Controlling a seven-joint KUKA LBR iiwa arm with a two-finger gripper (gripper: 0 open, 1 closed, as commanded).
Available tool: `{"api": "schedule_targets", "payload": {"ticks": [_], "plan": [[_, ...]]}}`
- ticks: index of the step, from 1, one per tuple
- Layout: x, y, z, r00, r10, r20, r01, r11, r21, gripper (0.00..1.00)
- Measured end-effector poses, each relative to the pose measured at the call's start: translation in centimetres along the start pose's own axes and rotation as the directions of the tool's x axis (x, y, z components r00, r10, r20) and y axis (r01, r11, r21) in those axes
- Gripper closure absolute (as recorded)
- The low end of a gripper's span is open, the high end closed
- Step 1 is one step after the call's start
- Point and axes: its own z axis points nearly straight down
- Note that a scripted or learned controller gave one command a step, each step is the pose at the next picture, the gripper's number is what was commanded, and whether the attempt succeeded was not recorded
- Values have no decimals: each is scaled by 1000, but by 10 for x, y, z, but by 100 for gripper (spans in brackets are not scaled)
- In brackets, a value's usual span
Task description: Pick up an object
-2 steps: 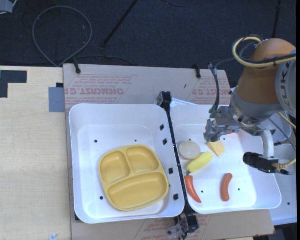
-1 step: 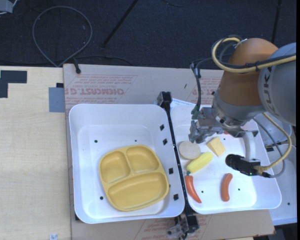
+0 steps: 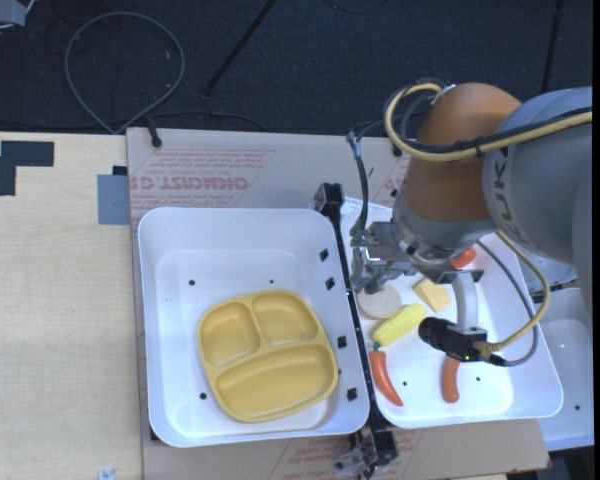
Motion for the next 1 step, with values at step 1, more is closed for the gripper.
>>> {"api": "schedule_targets", "payload": {"ticks": [1], "plan": [[45, 3, 2, 1000, 0, 1, 0, 1000, -1, 100]]}}
